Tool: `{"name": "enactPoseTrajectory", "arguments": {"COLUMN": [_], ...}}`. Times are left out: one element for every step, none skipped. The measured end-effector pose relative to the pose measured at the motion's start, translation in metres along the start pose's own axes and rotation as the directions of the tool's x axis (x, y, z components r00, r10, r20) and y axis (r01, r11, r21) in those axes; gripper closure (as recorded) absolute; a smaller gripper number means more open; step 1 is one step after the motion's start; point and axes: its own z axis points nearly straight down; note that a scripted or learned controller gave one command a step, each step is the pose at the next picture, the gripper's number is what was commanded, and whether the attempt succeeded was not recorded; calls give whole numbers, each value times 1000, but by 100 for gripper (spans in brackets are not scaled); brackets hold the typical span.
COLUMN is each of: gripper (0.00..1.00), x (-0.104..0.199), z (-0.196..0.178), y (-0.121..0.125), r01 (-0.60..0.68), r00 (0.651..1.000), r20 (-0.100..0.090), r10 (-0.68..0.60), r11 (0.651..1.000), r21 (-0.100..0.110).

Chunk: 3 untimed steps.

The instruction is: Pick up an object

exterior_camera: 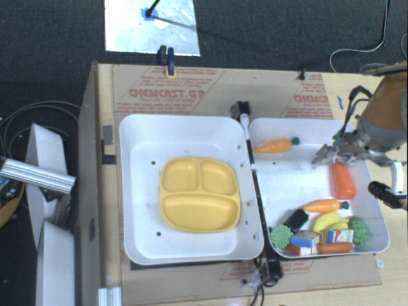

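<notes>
Toy pile nearest; upright-lying orange carrot, top under end effector, grip state unclear.

On the bench, the left bin holds a yellow divided plate (three compartments). Beyond the far edge lies a silvery sheet; black cables coil at left.
</notes>
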Motion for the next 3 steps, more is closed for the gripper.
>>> {"name": "enactPoseTrajectory", "arguments": {"gripper": [0, 0, 0], "x": [-1, 0, 39], "z": [-38, 15, -47], "y": [-5, -7, 48], "r01": [-1, -1, 3], "r00": [1000, 1000, 1000], "r20": [0, 0, -1], "r10": [1, 1, -3], "r11": [1000, 1000, 1000], "r21": [0, 1, -2]}}
